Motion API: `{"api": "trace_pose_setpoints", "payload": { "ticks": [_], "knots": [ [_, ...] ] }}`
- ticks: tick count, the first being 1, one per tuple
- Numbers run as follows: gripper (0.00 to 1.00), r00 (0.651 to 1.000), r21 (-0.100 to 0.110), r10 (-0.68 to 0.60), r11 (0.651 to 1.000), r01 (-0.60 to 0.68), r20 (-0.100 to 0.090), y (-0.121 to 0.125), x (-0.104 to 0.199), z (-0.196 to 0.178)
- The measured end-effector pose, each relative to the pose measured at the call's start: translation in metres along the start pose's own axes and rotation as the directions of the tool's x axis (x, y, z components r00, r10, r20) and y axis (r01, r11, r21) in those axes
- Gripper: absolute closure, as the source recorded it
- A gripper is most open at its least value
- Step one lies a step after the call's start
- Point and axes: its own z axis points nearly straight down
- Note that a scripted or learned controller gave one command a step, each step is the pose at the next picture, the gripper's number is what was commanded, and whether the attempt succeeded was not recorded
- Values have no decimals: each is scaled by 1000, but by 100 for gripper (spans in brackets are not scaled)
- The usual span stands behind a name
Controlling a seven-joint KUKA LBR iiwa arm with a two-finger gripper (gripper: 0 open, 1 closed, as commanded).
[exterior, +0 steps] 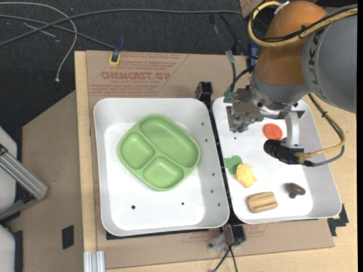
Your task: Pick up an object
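A grey robot arm with an orange band is reaching in from the right, and its dark metal jaws (243,119) are hanging over the upper left part of the right shallow white plastic bin (323,205). Whether the jaws are parted or closed cannot be told from this angle, and nothing is visibly sitting between them.

Just right of the jaws, a small round orange-red toy fruit (273,131) is lying on the bin floor, partly beside a black cable fitting (282,151). Below the jaws, a yellow toy corn piece with a green leafy end (241,171) is resting near the bin's left wall. Further below, a tan cylindrical bread-like block (261,202) is lying flat, and a small dark brown lump (294,190) is sitting to its right.

Left of the jaws, the second white bin (113,205) is holding a pale green divided plastic plate (160,151). Both bins are sitting on a cardboard-covered desk (142,72).

The toys are probably light, hard plastic and somewhat slippery. The tan block looks easiest to take, pinched across its short width.
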Motion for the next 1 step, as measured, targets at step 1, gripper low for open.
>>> {"api": "trace_pose_setpoints", "payload": {
  "ticks": [1],
  "knots": [
    [100,1000,0,2,1000,-2,0,20,47,0]
  ]
}}
